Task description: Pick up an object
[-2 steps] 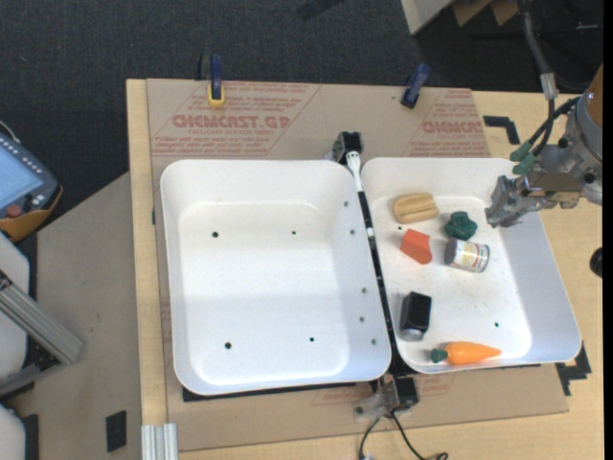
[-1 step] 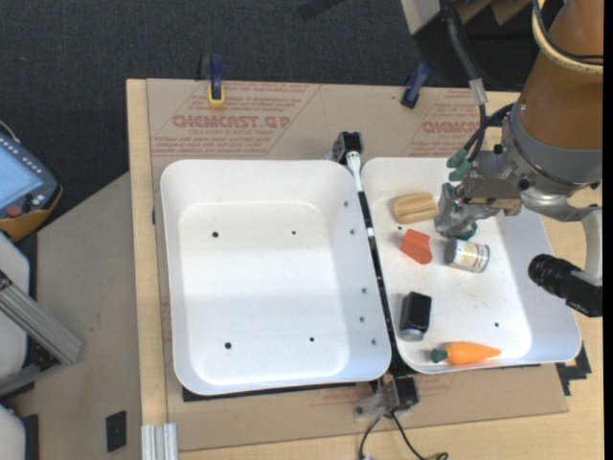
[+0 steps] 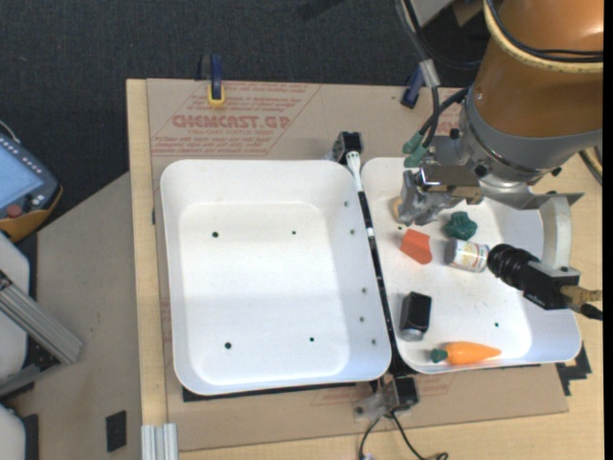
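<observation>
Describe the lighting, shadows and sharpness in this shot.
Camera view: even overhead light, the left bin bright with a darker band of shade across its near floor; the gripper and arm cast soft shadow on the right bin; the orange band is blurred, close to the lens; the carrot is sharp.

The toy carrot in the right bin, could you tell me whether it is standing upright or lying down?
Lying down. The carrot rests flat on the right bin's floor near the front rim, green top pointing left.
</observation>
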Controlling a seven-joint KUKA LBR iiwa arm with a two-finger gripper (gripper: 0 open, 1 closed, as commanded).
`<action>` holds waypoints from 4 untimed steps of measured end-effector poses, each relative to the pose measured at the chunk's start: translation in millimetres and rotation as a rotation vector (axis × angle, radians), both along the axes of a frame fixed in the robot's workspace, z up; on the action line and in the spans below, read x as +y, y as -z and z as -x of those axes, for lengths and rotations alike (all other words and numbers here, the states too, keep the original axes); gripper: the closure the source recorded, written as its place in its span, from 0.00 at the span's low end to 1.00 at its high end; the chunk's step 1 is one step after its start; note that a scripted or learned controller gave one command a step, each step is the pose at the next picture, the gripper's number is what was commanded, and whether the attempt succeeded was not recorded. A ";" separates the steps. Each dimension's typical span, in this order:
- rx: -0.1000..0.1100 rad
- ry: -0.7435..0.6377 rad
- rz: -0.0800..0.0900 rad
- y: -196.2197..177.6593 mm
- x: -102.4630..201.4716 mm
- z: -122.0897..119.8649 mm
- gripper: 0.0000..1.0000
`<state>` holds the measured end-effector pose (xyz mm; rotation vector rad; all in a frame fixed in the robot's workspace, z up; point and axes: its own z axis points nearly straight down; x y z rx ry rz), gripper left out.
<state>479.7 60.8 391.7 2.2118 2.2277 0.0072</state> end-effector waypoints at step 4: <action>0.001 0.003 0.001 13.8 10.6 0.2 1.00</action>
